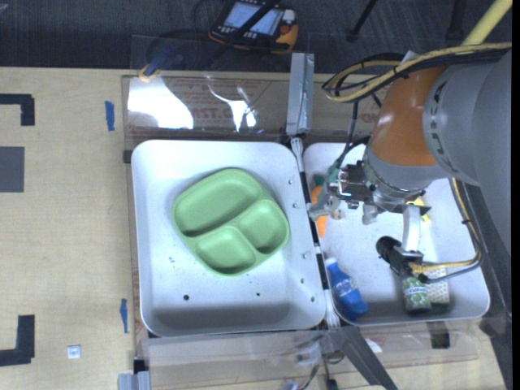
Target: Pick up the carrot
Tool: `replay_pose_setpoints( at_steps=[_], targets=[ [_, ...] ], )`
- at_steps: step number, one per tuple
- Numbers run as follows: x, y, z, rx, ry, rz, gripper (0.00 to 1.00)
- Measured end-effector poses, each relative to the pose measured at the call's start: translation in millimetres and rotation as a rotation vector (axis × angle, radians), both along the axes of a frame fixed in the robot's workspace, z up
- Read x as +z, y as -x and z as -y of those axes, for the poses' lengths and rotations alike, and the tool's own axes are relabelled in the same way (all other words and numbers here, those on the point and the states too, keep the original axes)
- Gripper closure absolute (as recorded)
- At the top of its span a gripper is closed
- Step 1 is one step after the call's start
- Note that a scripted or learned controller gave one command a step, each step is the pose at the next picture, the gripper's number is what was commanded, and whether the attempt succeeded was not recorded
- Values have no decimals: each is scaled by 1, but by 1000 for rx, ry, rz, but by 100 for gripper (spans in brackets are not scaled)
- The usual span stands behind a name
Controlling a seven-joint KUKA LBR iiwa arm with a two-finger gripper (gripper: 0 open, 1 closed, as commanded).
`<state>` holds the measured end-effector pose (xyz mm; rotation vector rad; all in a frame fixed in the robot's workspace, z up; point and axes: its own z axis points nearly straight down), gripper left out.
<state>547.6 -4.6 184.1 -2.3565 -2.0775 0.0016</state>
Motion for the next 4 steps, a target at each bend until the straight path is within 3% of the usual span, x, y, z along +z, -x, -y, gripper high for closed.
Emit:
replay_pose_setpoints(
  at_steps=[1, 2, 3, 4],
  targets=[
    [0, 34, -5, -7, -1, -3, 0],
    [0, -11, -8, 114, 1, 2, 0],
    [0, 27, 6, 60, -1, -2, 0],
    [0, 11, -27, -87, 0, 1, 0]
  ],
)
